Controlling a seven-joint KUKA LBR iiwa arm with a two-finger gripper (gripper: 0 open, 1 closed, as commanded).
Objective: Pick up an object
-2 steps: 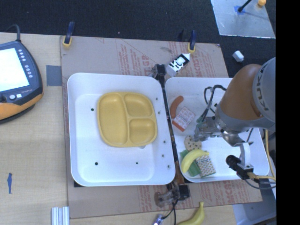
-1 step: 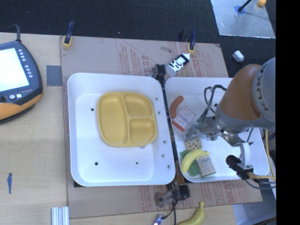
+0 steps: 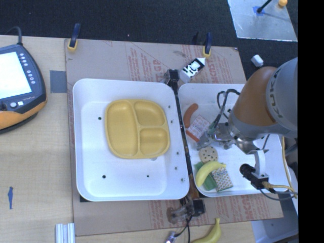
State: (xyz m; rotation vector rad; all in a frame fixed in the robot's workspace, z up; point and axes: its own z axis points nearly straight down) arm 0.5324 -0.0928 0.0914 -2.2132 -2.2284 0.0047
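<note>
The right white bin [image 3: 202,92] holds several small items: a reddish sausage [image 3: 189,114], a white packet with red print [image 3: 197,128], a round speckled cookie [image 3: 207,154], a yellow banana [image 3: 206,170] and a grey speckled block [image 3: 221,179]. My gripper [image 3: 216,134] hangs low over the bin's middle, just right of the packet and above the cookie. The wrist and cables cover most of it. The left white bin [image 3: 83,135] carries a yellow divided plate [image 3: 136,128].
The grey and orange arm [image 3: 263,103] covers the right half of the right bin. A tablet pendant [image 3: 17,85] lies at the far left. A second banana [image 3: 210,233] lies on the cardboard in front of the bins. Clamps [image 3: 206,44] hold the cardboard's far edge.
</note>
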